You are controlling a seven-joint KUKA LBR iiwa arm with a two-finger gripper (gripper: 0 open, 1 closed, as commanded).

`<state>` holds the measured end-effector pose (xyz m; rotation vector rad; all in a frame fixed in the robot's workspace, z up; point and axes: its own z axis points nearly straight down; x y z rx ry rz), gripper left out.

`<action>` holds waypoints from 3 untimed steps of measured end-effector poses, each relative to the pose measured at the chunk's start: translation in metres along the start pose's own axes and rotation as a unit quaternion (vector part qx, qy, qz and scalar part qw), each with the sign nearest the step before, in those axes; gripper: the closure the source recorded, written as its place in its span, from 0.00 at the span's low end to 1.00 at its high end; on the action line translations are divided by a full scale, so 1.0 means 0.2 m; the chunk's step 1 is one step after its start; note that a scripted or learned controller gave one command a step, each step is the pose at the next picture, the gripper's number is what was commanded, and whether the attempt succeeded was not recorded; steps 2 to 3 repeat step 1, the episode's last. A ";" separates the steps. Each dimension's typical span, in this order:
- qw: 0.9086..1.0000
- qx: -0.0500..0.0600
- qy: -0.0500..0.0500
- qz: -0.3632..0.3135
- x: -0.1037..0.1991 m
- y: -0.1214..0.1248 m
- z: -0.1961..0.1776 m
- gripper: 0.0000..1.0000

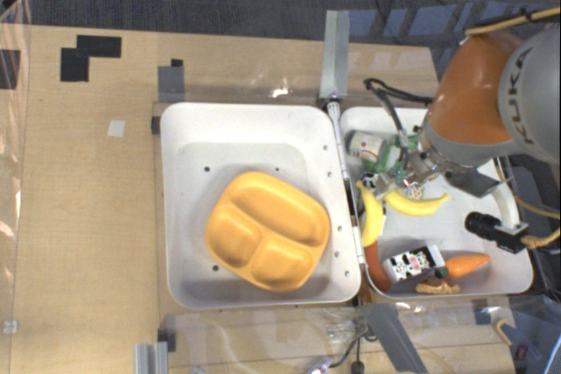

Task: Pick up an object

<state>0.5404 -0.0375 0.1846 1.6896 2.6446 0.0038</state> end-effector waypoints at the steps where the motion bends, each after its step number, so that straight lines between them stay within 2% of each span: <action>1: 0.991 0.000 -0.001 0.130 -0.07 -0.12 -0.10 1.00; 3: 0.991 0.000 -0.001 0.130 -0.07 -0.12 -0.10 1.00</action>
